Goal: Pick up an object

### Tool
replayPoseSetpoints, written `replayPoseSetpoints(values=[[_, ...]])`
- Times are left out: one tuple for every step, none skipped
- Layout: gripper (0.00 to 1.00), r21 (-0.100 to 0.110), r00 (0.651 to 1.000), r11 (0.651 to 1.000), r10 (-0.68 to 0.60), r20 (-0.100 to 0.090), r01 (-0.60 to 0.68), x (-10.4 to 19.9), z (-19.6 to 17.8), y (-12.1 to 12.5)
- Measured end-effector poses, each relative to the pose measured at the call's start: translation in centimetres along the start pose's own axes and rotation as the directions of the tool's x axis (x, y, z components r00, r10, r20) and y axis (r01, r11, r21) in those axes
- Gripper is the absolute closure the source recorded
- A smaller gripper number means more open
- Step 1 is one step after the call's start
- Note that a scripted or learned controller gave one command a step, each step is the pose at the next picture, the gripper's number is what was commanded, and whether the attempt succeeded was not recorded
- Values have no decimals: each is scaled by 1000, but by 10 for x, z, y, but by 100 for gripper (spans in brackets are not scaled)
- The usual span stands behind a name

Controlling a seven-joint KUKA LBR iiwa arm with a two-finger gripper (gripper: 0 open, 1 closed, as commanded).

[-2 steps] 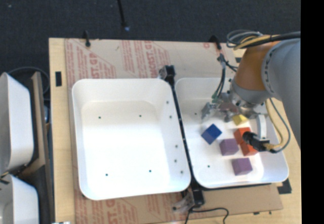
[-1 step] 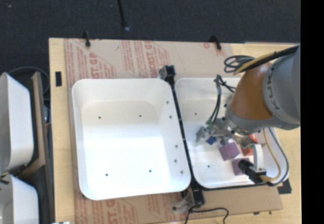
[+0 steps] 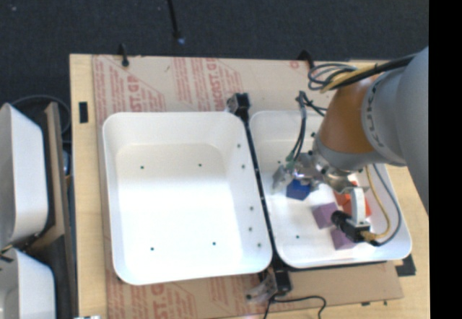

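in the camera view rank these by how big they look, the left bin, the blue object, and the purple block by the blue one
1. left bin, by far the largest
2. purple block
3. blue object, though the arm covers part of it, so its rank against the purple block is unsure

From my seat the feed is soft and a bit grainy, evenly lit from overhead: the left bin (image 3: 180,195) glares nearly blown-out white, the far floor (image 3: 216,0) stays dim, and the arm (image 3: 382,119) shades the right bin (image 3: 281,137).

Robot lab: bench (image 3: 86,188), white bins (image 3: 119,138), cables (image 3: 328,76).
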State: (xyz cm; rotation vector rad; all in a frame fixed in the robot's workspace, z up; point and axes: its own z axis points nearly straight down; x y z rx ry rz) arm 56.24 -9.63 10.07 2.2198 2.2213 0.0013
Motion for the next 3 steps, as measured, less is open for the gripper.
replayPoseSetpoints(values=[[100, 0, 1000, 1000, 3, 0, -3, -1, -11, 0], [100, -7, 1000, 1000, -7, -3, 7, 97, -104, 9], [100, 0, 1000, 1000, 1, -1, -1, 92, -110, 8]])
